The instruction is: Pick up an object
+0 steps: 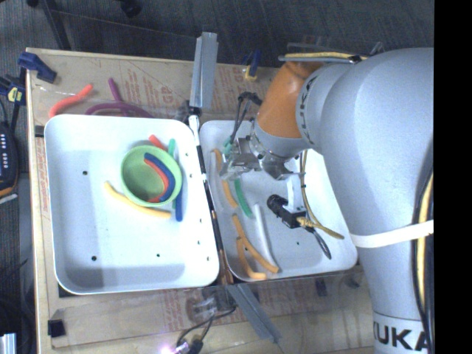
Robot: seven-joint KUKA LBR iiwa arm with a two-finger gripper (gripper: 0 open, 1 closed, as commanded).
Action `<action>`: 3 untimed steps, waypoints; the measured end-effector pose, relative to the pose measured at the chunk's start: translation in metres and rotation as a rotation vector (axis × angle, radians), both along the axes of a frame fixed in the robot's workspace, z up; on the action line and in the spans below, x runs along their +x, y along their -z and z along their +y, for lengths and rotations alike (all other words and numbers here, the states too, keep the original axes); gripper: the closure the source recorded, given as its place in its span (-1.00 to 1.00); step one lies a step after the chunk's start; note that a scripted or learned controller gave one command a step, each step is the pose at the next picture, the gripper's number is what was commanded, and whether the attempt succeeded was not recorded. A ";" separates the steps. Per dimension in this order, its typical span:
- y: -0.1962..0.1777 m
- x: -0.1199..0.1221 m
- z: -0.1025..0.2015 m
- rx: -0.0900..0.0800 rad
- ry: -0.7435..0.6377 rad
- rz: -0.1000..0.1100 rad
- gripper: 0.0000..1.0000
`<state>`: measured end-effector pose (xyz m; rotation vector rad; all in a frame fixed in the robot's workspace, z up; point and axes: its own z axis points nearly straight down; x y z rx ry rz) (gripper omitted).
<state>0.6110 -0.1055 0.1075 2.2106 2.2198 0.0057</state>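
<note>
So far no pick: nothing is seen held by the gripper [234, 162], which hangs low over the upper left part of the right bin [289, 260]. Whether it is spread or pressed together cannot be told; the wrist hides it.

Judged stage: approach, or just at a grasp. Left to do: close on something, lift it clear.

Nearest candidates lie just below the gripper, near the bin's left wall: an orange stick [228, 192] and, beside it, a green stick [240, 195]. Contact with either cannot be confirmed.

Right bin, other contents: a pale stick [262, 231] mid-floor and a long orange strip [249, 253] toward the bottom edge.

Left bin [81, 260]: a green bowl [134, 172] with a red strip [158, 177] and a blue strip [167, 166] curled inside. A yellow stick [139, 203] lies against the bowl's lower side and a blue stick [178, 201] at its right.
</note>
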 end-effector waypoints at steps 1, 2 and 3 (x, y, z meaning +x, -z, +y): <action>0.000 0.000 -0.001 -0.002 0.001 0.000 -1.00; -0.010 0.000 -0.001 0.000 0.000 0.001 1.00; -0.010 0.000 -0.001 0.000 0.000 0.001 -1.00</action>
